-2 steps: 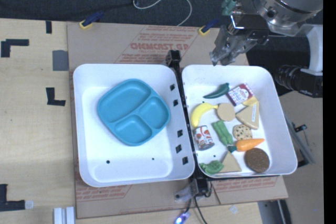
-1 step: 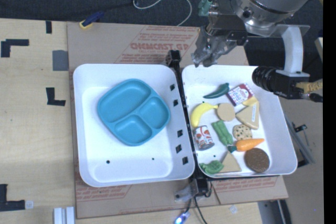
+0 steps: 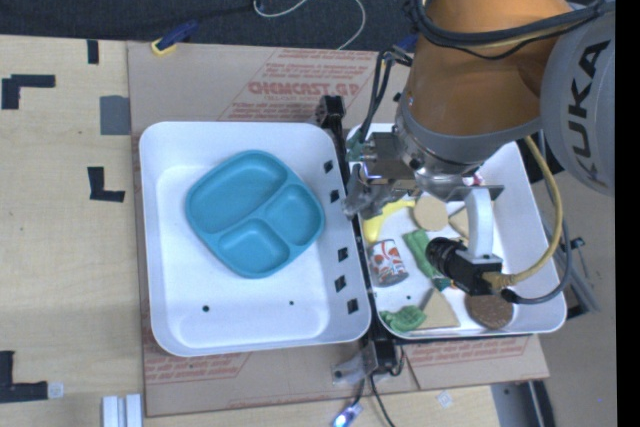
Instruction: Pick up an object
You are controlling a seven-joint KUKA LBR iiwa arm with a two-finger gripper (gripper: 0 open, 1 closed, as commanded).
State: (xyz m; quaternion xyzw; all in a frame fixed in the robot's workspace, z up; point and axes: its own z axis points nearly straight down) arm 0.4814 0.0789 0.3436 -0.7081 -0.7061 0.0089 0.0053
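The arm's orange wrist (image 3: 480, 45) hangs over the right bin (image 3: 535, 205) and hides most of it. My gripper (image 3: 372, 183) is low at that bin's left wall, its fingers lost among dark parts and cables. Below it lie several small objects: a yellow piece (image 3: 384, 217), a white packet with red print (image 3: 389, 261), a dark green item (image 3: 418, 243), a pale round disc (image 3: 432, 213), a green leafy piece (image 3: 404, 319), a tan wedge (image 3: 440, 311) and a brown round cookie (image 3: 490, 310).
A blue three-compartment plate (image 3: 255, 212) lies in the left bin (image 3: 165, 245). Black clips hold the wall between the bins. A black cylindrical fitting (image 3: 458, 265) with a yellow cable hangs from the arm over the right bin.
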